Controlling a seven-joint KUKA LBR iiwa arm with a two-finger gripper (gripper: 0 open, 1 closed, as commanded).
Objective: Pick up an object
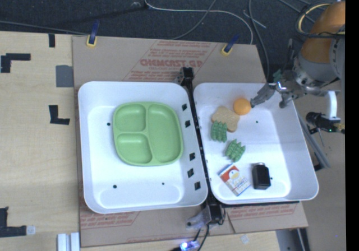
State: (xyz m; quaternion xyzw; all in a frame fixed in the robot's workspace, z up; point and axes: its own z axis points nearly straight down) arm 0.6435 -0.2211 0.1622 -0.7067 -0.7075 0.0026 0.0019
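The small round orange ball (242,106) sits in the upper middle of the right white bin (291,149), touching the upper right edge of a flat tan biscuit-shaped piece (225,117). My gripper (272,94) hangs just to the right of that ball, over the bin's upper right part, with one thin grey finger (259,98) reaching down-left almost to the ball; from this angle I cannot tell whether the gripper is apart or together, and I see nothing held in it. Below the biscuit lie two green knobbly toy pieces (219,131) (235,149), and nearer the front rim a small white and red printed box (234,179) beside a small black block (261,176). In the left white bin (92,149) rests a light green divided plastic plate (148,134).
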